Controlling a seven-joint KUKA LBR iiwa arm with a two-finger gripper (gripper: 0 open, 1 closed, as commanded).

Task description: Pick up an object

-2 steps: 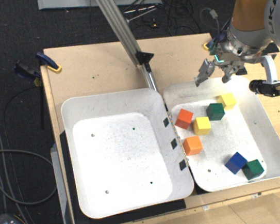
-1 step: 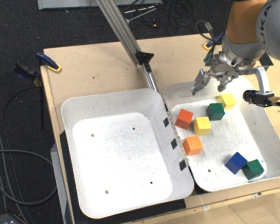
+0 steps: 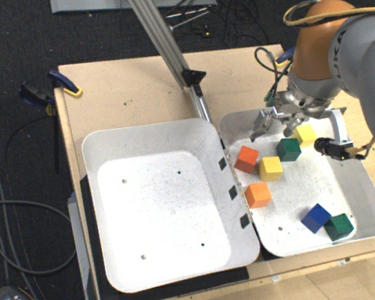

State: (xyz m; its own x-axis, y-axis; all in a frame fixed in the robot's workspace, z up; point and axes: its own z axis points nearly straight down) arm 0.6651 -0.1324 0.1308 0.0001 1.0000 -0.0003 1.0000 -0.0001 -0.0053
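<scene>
Dark carpet surrounds your wooden table (image 3: pixel 129 84), which carries two shallow white bins.

From the camera view, you see the end effector (image 3: pixel 282 119) hovering over the right bin (image 3: pixel 361 190); whether it is spread or pressed together, you cannot tell. Nearest sit a green cube (image 3: pixel 288 149) and a yellow cube (image 3: pixel 305 134), with an orange cube (image 3: pixel 247 158) beyond. They look like light, stiff painted blocks: take one across flat opposite faces.

we counted two orange blocks (image 3: pixel 247 158) (image 3: pixel 258 195), two yellow blocks (image 3: pixel 270 167) (image 3: pixel 305 134), two green blocks (image 3: pixel 288 149) (image 3: pixel 339 226), one blue block (image 3: pixel 316 218) and two white bins (image 3: pixel 106 214) (image 3: pixel 360 183).
</scene>
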